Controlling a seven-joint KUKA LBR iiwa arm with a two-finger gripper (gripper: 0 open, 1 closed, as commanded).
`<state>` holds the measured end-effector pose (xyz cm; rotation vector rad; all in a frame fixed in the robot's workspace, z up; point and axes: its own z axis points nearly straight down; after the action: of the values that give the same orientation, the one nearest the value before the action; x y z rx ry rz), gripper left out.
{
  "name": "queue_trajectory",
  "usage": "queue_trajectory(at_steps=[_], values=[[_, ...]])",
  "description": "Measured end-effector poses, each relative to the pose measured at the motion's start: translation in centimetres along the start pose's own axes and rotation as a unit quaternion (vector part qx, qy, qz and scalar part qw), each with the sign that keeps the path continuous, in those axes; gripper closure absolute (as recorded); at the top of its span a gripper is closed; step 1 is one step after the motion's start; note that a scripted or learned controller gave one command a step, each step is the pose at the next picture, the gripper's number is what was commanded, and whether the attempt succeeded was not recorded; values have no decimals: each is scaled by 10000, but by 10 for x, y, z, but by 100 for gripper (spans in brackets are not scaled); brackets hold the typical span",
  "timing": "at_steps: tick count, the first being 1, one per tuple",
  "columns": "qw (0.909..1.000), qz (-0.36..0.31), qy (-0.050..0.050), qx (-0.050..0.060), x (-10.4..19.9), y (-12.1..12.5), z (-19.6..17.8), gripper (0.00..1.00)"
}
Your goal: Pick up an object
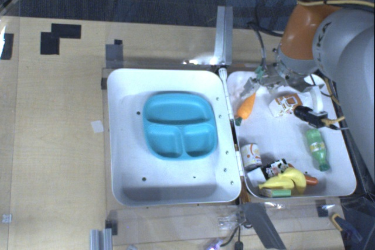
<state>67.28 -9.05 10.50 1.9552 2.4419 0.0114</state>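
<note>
My gripper (265, 79) hangs over the far left corner of the right bin (345, 184), under the grey arm with its orange band. Just below and to its left lies an orange carrot (246, 106), close to the bin's left wall. A small white and brown box (285, 105) lies to the gripper's lower right. Nothing shows between the gripper and either object. Farther forward are a green bottle (317, 148), a white can with orange print (251, 154), a yellow banana (282, 181) and a small black and white item (273, 168).
The left bin (126, 184) holds a blue divided plate (179, 125) at its middle. A metal post (222, 38) stands behind the wall between the bins. The arm covers the right bin's far right corner.
</note>
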Motion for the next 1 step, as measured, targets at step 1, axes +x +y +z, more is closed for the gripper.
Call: queue_trajectory(at_steps=[1], values=[[9995,325,16,28,35,-29,-83,0]])
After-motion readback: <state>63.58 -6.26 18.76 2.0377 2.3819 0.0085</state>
